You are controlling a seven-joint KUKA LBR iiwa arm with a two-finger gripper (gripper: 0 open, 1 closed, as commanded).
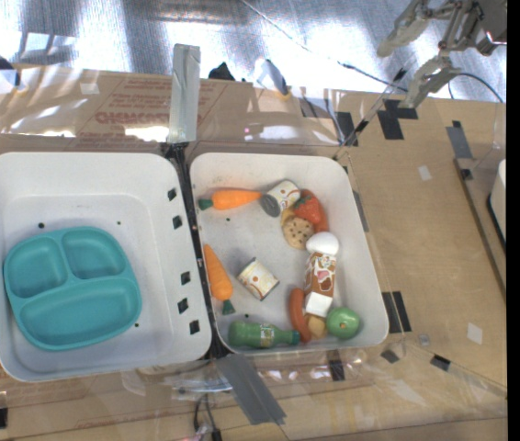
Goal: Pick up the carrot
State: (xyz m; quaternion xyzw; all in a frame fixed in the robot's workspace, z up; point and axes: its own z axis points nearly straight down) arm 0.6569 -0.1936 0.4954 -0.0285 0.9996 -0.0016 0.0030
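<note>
Carrot (235,198) lies near back wall of right bin (356,211), green end pointing left; second carrot (217,277) along left wall. Gripper (423,47) hovers well apart, up past bin's far right corner, fingers spread, nothing between them. Teal divided plate (72,286) in left bin (3,182). Green bottle (262,335), possibly toy, at front.

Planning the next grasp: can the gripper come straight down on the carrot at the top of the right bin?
Probably yes. That carrot lies flat with nothing on top; only a small can touches its tip. The gripper hangs open, high beyond the bin.
</note>
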